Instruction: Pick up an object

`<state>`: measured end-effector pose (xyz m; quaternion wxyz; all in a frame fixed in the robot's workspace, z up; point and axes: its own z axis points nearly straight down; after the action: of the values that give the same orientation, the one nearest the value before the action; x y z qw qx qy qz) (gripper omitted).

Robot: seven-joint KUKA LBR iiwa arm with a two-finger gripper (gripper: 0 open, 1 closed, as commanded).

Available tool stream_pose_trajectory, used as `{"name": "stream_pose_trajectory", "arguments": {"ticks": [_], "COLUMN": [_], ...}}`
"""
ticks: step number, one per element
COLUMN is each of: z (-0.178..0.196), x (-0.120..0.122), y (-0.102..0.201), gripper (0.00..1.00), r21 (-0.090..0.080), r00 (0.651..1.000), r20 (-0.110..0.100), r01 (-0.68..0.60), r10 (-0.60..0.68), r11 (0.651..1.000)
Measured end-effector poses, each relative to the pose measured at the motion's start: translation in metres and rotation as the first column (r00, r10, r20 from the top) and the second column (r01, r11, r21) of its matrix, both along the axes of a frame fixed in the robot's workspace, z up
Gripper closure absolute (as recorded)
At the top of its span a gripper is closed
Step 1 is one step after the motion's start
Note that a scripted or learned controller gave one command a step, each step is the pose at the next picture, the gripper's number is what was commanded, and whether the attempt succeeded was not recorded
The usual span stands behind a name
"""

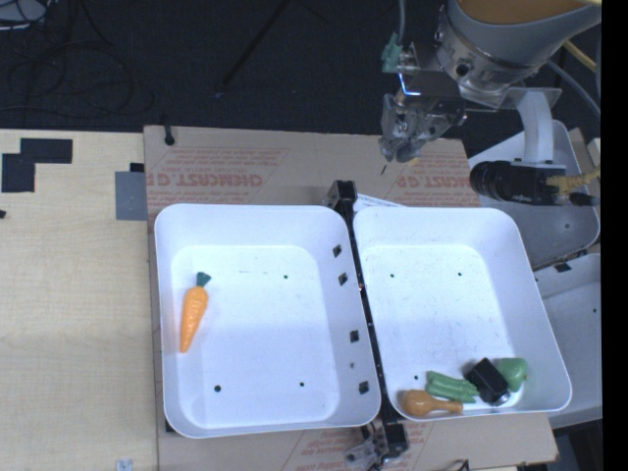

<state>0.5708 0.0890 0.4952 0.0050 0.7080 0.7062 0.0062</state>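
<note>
Camera view: two shallow white plastic bins side by side on the cardboard-covered surface, joined along a black clip strip at centre. In the left bin, toward 9 o'clock, a small orange plastic carrot with a green top, lying alone near the left wall, well apart from everything else and so probably the easiest pick. In the right bin, crowded into the 5 o'clock corner: a green pea-pod-shaped toy, a black block leaning partly over it, a rounded green piece behind, and a tan pear-shaped toy just beside the front wall, touching or nearly so, likely awkward to single out. Up at 1 o'clock, the grey arm's tool, raised above the cardboard beyond both bins, carrying nothing visible; open or closed, cannot tell. Nothing picked yet, by the look of it.
</note>
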Motion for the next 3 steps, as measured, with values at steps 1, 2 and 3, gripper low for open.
{"name": "stream_pose_trajectory", "arguments": {"ticks": [1,2,3], "z": [-0.125,-0.145,-0.053], "x": [0.015,0.004,-0.063], "y": [-0.077,0.004,0.009], "gripper": [1.0,1.0,1.0], "r21": [-0.006,-0.001,0.001], "r00": [1.0,1.0,1.0], "r20": [-0.03,-0.022,-0.011], "r01": [0.006,-0.009,-0.006], "r10": [-0.006,0.009,0.006], "r11": [1.0,1.0,1.0]}}
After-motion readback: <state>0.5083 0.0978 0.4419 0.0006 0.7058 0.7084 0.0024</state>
